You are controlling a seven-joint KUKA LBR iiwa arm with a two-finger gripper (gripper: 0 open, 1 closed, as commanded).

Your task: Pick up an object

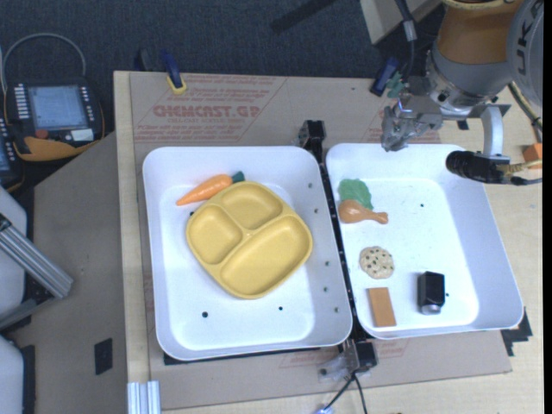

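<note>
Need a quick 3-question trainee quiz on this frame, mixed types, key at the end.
1. True or false: the carrot lies inside a compartment of the yellow divided plate.
2. Which item in the right bin sits nearest the camera-side edge? A) cookie B) tan block C) drumstick
3. Fill in: the gripper hangs over the right bin's ___ rim.

Key:
1. False; it lies beside the plate, on the left bin's floor.
2. B
3. far

Open floor in right bin (pixel 466 231) right of drumstick (pixel 360 215) and cookie (pixel 376 262)
</note>
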